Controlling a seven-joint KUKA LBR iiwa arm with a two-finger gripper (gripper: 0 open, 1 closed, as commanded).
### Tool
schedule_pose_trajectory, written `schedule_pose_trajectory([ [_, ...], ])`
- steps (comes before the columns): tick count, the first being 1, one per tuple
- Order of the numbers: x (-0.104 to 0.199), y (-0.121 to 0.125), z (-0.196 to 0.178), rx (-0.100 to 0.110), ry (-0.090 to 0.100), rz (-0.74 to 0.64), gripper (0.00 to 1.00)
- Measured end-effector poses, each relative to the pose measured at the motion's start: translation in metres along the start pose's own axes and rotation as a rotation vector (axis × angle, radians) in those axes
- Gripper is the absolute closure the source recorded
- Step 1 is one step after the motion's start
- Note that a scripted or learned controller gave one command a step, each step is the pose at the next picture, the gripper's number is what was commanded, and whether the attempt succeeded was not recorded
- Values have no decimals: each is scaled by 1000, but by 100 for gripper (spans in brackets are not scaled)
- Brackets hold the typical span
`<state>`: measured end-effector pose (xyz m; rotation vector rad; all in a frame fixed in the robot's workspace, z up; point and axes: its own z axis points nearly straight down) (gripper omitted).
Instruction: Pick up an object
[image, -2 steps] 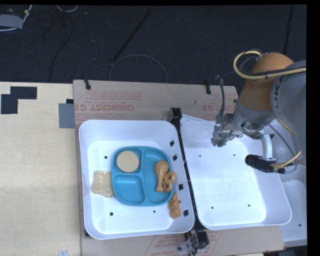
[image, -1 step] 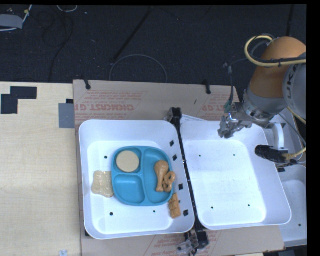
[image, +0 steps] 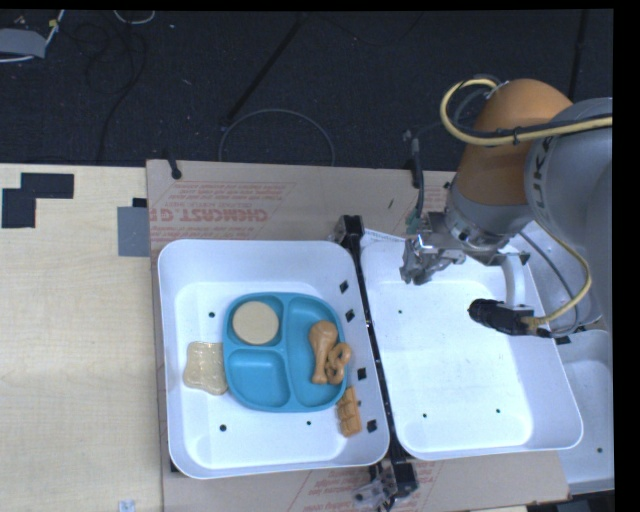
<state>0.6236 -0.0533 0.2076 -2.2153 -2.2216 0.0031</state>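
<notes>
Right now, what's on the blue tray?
On the blue divided tray: a round tan cookie in one compartment, a twisted pretzel-like pastry in another. Whatever lies beneath the tray is covered.

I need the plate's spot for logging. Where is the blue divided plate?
The blue divided plate lies in the left bin, a pale toast-like piece touching its left edge.

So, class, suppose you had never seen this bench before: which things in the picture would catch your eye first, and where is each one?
The bright blue divided tray in the left white bin stands out first, with a round tan disc in one compartment and a brown pretzel-like piece in another. Next comes the arm's orange band at upper right, with the gripper above the right bin.
</notes>
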Motion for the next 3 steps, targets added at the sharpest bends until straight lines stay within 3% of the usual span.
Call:
schedule_pose_trajectory([
  [3, 164, -15, -28, -1, 0, -2, 100],
])
